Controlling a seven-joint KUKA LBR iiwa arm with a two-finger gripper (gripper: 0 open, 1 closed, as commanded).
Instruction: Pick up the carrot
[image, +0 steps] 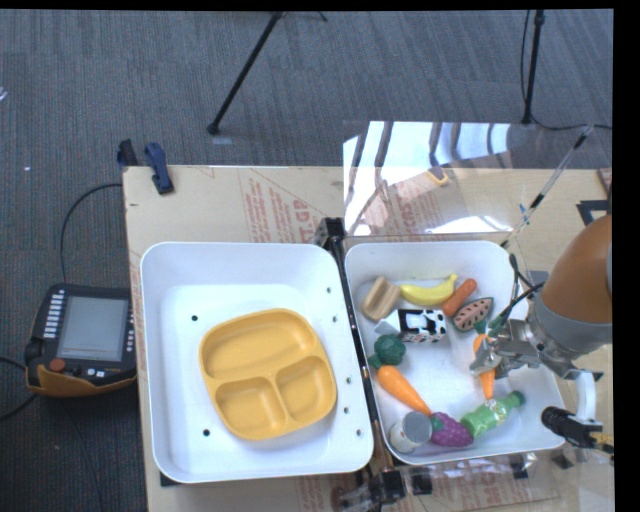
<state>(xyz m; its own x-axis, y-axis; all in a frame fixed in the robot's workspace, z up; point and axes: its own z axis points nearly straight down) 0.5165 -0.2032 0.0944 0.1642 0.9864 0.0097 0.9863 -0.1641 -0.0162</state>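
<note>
Fingers (492, 352) are seen narrowed on a small orange piece (488, 382) at the right side of the right bin (452, 250); most of the piece is hidden by the gripper (497, 358) and its kind is hard to make out. Arm (580, 290) is cut off at the right edge. A carrot (403, 390) is lying apart from it at the bin's lower left, near a grey can (410, 432) and purple grapes (450, 430). A yellow tray (267, 373) is set in the left bin (170, 270).
</note>
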